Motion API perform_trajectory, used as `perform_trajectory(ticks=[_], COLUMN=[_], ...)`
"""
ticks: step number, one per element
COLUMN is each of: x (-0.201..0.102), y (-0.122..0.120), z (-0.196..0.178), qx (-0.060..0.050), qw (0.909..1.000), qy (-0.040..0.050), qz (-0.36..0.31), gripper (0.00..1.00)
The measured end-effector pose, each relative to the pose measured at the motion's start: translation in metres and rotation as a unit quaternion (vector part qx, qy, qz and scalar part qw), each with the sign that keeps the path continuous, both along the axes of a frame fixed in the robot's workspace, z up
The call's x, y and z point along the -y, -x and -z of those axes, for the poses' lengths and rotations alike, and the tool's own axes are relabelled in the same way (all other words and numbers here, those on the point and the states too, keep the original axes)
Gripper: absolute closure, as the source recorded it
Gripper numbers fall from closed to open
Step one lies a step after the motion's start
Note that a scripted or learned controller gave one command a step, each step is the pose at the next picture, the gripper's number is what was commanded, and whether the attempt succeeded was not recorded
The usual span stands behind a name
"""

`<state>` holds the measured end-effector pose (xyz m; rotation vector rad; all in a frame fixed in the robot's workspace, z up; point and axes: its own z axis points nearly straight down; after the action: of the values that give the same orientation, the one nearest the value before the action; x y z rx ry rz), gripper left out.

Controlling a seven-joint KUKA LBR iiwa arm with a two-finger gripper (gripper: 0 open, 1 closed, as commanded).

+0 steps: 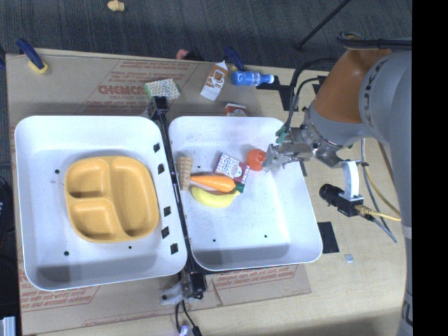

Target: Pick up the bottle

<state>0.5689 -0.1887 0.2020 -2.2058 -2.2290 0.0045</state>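
Two bins are set side by side on the counter [350,285]. A divided tray [112,197] lies in the left bin [35,138]. In the right bin [294,236], a cone [184,170] lies by the left wall, with a carrot [213,183] resting on a banana [214,199] to its right, a packet [228,165] behind these, and a ball [255,159] further right. The gripper [274,156] is placed just beside the ball. Behind the right bin, on the counter, a bottle [250,79] and a carton [214,81] are found.

bench [364,271] bears two white bins [42,257], blue bottle [246,79].
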Motion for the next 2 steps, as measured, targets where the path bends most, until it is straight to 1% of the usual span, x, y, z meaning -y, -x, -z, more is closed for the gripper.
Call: perform_trajectory(ticks=[1, 2], x=[-0.014, 0.022], y=[0.059, 0.090], z=[0.070, 0.017], qx=[0.000, 0.002], qw=[0.9996, 0.9971], qy=[0.0000, 0.0013], qz=[-0.027, 0.076], gripper=[1.00, 1.00])
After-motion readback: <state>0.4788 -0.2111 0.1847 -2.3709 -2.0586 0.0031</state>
